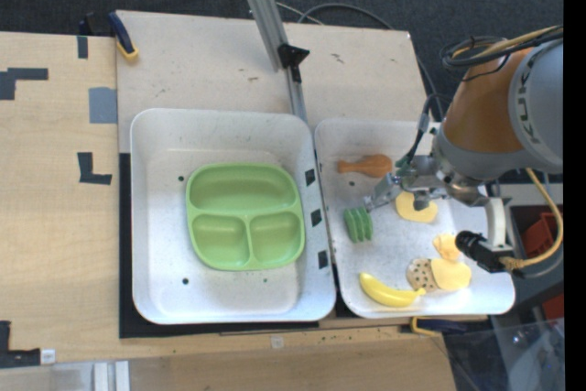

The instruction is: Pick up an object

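Counter [55, 197]: pale wood surface seen from above at a slant; two shallow white bins sit side by side on it.
Arm [499, 119]: grey with an orange band, entering from 3 o'clock and hanging over the right bin's upper half.
Left bin [156, 288]: the larger white tray, left of centre; it holds a green divided plate.
Right bin [403, 238]: white tray touching the left bin's right edge; small toy foods lie scattered in it.
Green plate [245, 215]: three compartments, lying flat in the middle of the left bin.
End effector [396, 188]: low over the right bin's centre, fingers pointing toward 9 o'clock; whether they are spread or closed cannot be told; nothing is seen between them.
Banana [387, 291]: yellow, at 6 o'clock in the right bin.
Drumstick [364, 166]: brown, at 11 o'clock in that bin, just above the end effector.
Yellow duck [449, 270]: at 4 o'clock, near the bin's right rim.
Yellow piece [417, 210]: just right of the end effector's tip.
Green ridged piece [358, 224]: at 8 o'clock, just below the end effector.
Spotted biscuit [419, 274]: between banana and duck.
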Robot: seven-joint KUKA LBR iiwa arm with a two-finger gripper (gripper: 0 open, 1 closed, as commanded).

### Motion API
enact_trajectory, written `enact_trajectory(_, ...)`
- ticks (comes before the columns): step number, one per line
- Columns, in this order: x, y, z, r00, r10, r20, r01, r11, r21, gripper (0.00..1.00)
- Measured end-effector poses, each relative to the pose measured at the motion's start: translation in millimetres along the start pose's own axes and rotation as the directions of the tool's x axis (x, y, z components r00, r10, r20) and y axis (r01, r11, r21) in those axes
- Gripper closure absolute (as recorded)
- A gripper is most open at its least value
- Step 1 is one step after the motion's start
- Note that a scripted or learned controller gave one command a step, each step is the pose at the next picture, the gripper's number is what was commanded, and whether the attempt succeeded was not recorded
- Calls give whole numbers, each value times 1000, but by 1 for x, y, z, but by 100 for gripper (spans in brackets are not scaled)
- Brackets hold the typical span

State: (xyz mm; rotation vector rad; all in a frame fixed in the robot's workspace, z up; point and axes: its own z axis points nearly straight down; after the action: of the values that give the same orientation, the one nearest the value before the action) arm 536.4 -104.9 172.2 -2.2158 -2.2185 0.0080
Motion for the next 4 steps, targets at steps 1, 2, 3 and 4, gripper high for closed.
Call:
enact_trajectory(1, -4, -4, 63, 1000, 1, 0, -1, 1000, 2, 0)
enact_trajectory(2, -3, -2, 80, 1000, 0, -2, 0, 1000, -10, 0)
enact_trajectory(3, -2, -1, 68, 1000, -2, -2, 2, 1000, -15, 100)
enact_trajectory(4, 7, 3, 21, 1000, -1, 1, 1, 1000, -11, 100)
